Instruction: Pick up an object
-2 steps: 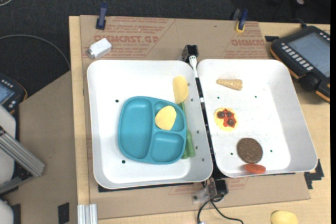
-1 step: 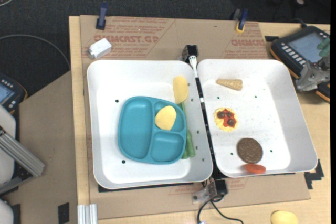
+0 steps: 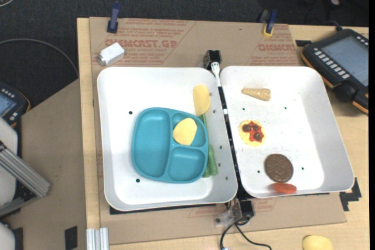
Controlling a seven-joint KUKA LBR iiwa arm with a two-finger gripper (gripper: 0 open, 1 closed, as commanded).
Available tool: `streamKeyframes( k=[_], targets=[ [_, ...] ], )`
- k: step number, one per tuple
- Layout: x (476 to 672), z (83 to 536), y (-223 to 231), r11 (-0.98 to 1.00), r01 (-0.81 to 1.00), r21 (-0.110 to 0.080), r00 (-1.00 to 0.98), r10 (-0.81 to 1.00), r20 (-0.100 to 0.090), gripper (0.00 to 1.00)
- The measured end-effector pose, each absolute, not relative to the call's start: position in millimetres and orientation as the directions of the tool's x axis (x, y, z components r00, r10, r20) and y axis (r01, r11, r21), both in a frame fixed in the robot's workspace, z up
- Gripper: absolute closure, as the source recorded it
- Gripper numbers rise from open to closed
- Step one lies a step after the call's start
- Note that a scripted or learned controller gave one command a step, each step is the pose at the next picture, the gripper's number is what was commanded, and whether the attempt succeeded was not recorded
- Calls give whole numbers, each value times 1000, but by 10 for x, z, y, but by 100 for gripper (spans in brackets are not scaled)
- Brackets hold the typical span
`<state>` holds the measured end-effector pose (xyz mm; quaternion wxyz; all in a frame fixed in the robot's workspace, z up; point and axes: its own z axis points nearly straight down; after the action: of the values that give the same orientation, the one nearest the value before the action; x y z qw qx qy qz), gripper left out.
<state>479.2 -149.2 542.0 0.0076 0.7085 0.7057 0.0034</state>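
Nearest the right bin's [image 3: 328,126] front edge lie a red piece [image 3: 285,188] and a brown disc [image 3: 278,167]. Left bin [image 3: 111,126] holds a blue tray [image 3: 155,146] carrying a yellow piece [image 3: 185,132]. Hand state: cannot be told.

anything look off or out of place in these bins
One oddity: a long green vegetable-like piece is wedged between the teal divided plate and the left white bin's right wall, partly hidden. A yellow round object also lies outside both bins, at the bench's near edge.
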Motion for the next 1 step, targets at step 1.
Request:
streamKeyframes(
  k=[1],
  targets=[
    [4787, 4195, -1268, 1, 1000, -12, 0, 1000, 3, 100]
  ],
)
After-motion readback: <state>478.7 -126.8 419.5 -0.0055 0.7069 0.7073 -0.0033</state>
